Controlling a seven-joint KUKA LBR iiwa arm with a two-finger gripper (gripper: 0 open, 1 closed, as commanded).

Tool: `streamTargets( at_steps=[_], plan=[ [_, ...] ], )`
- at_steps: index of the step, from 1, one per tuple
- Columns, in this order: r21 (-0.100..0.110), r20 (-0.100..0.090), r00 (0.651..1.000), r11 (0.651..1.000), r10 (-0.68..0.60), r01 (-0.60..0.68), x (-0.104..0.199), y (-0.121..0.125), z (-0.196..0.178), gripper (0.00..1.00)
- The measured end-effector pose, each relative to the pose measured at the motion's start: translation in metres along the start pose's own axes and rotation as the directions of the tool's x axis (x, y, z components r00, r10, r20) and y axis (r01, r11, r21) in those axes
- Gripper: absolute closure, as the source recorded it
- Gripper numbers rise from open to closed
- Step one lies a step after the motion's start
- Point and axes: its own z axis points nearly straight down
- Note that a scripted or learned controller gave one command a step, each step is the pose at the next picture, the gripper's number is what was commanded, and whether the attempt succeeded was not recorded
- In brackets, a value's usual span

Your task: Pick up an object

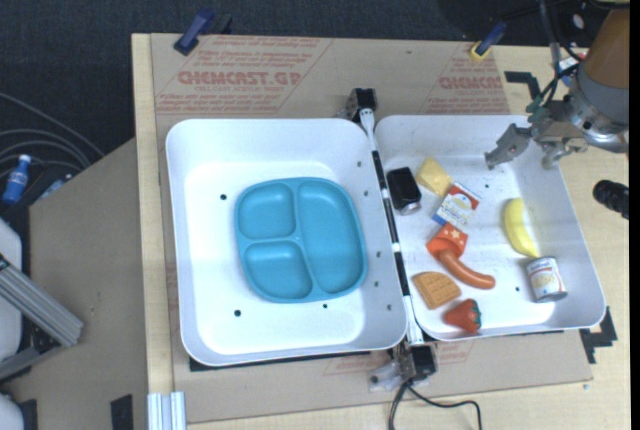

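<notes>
While the arm reaches in from the right:
Pincer [530, 143]: fingers spread, nothing between them, above the right bin's [590, 290] far edge.
Banana [517, 226]: in that bin, near the tin can [545, 279].
Left bin [190, 218]: holds a blue divided plate [298, 238].
</notes>
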Motion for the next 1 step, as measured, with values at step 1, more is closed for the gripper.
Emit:
streamTargets(
  at_steps=[1],
  plan=[
    [-0.004, -0.001, 1.000, 1.000, -0.001, 0.001, 0.0636, 0.0327, 0.1067, 0.00]
  ],
)
